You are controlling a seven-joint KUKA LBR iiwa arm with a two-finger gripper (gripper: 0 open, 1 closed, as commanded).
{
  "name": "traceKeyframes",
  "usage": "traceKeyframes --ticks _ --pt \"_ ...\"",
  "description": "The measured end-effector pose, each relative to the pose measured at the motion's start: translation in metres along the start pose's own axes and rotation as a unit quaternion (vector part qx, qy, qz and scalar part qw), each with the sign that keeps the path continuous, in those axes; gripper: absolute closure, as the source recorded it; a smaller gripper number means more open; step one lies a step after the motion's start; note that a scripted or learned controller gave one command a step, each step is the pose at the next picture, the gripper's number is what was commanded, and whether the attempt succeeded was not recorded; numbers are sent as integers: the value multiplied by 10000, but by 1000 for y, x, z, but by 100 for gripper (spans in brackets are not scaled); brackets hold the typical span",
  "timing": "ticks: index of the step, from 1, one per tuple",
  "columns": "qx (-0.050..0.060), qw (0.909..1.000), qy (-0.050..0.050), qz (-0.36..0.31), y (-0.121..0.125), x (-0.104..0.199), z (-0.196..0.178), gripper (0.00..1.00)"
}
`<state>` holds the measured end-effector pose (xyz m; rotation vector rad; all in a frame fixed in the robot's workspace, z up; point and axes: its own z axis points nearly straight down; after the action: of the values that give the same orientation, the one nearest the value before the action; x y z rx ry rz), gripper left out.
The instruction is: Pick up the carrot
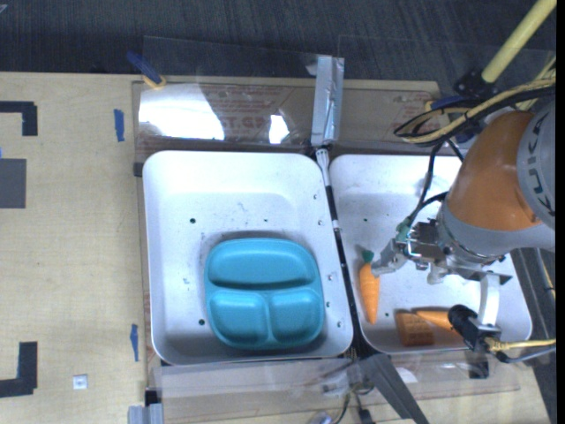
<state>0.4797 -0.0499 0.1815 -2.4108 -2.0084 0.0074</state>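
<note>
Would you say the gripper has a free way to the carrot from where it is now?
Probably yes. The carrot lies uncovered near the right bin's left wall, the gripper just beside its leafy end. The wall close by could crowd one finger.

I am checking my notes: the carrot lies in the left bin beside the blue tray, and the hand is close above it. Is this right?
Not quite. The camera view shows the carrot in the right bin; the blue tray sits alone in the left bin. The hand is indeed close above the carrot.
</note>
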Motion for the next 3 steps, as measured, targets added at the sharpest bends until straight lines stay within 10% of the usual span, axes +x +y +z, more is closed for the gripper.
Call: traceKeyframes --ticks 1,2,3 --pt "-24 9972 -5 -746 44 27 0 0" --pt "12 9985 2 548 8 -47 46 0" --pt "-28 9960 1 -888 44 26 -1 0"
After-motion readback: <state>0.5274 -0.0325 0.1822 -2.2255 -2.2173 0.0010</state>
